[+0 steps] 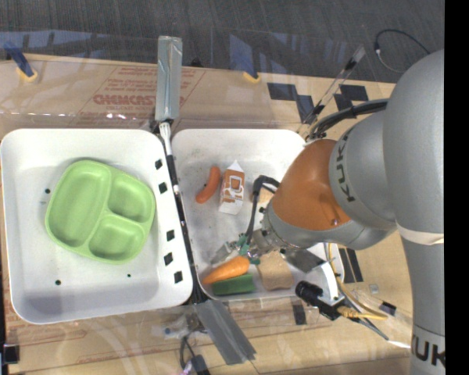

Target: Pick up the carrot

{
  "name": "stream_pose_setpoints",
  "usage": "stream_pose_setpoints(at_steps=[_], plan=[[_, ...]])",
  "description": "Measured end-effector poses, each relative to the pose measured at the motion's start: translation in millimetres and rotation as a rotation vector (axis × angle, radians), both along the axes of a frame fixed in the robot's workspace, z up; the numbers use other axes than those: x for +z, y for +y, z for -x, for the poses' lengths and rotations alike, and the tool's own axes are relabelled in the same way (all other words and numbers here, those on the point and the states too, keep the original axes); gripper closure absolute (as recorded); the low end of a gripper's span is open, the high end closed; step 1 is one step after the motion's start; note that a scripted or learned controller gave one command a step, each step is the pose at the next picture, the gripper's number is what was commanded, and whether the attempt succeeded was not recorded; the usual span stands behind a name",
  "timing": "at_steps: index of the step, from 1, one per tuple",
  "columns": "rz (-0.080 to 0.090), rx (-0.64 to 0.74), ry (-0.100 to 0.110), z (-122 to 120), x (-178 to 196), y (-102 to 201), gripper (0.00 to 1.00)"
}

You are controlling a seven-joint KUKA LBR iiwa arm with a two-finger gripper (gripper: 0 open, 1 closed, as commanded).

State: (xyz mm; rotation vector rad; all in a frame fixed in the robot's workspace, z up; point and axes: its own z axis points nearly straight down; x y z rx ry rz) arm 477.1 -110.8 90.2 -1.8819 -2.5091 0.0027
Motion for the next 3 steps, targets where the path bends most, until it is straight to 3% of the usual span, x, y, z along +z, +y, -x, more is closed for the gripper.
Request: stream_pose_setpoints(at_steps=[1, 2, 3], plan=[[0.000, 0.002, 0.003, -1.0, 7.6, -1.3, 1.00], [0.000, 0.003, 0.003, -1.0, 7.6, -1.1, 0.00], [0.001, 0.097, -0.002, 0.2, 26.4, -33.0, 0.00]])
